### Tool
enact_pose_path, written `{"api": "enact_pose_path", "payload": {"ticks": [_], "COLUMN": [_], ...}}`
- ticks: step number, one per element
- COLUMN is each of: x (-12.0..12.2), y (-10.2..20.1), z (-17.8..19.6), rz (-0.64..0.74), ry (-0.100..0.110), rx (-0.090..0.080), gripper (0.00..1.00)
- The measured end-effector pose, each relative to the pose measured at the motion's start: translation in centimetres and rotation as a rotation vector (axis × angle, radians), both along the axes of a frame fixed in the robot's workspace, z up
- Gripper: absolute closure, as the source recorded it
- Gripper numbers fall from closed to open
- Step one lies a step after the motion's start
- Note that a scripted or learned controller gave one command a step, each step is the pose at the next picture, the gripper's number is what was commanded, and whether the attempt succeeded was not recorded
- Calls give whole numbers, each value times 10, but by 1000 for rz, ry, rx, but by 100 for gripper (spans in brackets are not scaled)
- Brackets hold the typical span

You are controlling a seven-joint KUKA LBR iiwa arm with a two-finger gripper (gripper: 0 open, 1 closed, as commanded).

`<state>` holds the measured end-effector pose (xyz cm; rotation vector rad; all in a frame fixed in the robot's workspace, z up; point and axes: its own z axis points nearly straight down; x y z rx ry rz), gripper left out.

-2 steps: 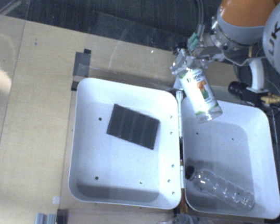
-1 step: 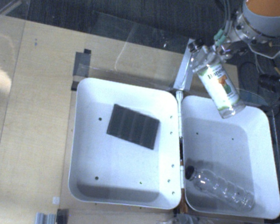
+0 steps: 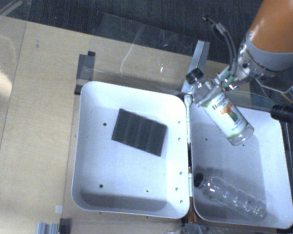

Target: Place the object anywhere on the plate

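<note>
A clear bottle with a green and white label (image 3: 226,118) hangs tilted above the back left part of the right bin (image 3: 272,161). My gripper (image 3: 210,89) is shut on its upper end, near the divide between the two bins. The plate (image 3: 139,132), a dark grey ribbed rectangle, lies flat in the back half of the left bin (image 3: 125,182), to the left of and below the gripper. The orange-banded wrist rises to the upper right.
A second clear plastic bottle with a black cap (image 3: 228,194) lies on its side at the front of the right bin. Metal brackets and clamps stand along the back edges of the bins.
</note>
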<state>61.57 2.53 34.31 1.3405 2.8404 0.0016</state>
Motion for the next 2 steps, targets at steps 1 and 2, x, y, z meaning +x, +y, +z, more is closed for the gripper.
{"api": "enact_pose_path", "payload": {"ticks": [1,2], "x": [0,0], "y": [3,3], "z": [-98,-97], "rz": [-70,-69], "ry": [-3,-5], "rx": [0,1], "gripper": [100,0]}}
